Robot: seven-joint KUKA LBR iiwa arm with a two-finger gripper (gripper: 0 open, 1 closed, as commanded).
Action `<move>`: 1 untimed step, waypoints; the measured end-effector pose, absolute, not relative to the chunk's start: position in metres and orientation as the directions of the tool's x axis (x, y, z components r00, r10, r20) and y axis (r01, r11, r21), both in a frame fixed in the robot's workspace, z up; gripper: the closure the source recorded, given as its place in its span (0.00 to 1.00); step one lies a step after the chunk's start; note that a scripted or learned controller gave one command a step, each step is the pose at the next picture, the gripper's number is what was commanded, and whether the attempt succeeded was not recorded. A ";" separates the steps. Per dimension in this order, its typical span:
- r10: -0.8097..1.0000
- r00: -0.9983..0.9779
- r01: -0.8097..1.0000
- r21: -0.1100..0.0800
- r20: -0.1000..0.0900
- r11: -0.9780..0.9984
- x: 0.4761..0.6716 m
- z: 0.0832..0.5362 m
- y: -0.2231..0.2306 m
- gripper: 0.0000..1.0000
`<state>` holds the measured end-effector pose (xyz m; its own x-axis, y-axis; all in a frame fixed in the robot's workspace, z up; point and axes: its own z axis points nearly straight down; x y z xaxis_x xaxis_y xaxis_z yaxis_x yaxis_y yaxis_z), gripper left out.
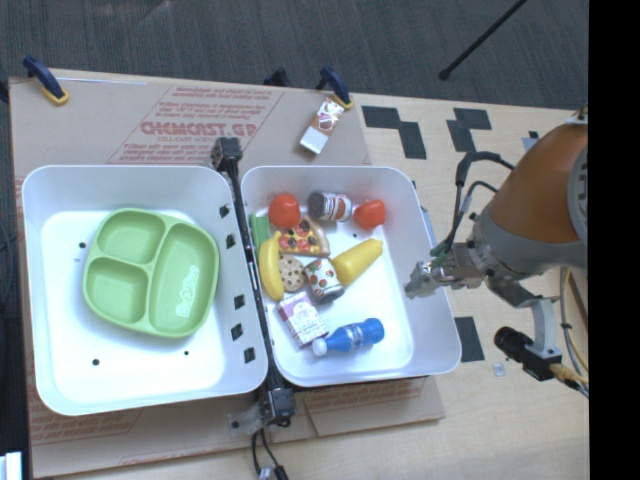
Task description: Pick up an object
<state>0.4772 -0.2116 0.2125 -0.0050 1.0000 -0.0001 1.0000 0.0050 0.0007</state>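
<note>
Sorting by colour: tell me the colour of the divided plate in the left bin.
Light green divided plastic plate, clearest in the camera view.

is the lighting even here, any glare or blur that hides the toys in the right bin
Camera view: lighting is soft and even, with faint shadows under the green plate; the white bins are bright but not blown out; the toys such as the blue bottle read clearly; the gripper looks slightly soft.

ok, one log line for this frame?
phase: pre-grasp | gripper: over right bin's right rim, nothing seen held | toy food heaped in right bin | green divided plate: left bin
</note>
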 end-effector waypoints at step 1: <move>1.000 -0.007 1.000 -0.005 0.001 0.007 0.476 0.141 -0.210 1.00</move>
<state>0.4758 -0.2104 0.1410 -0.0071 1.0000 0.0014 1.0000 0.0071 -0.0050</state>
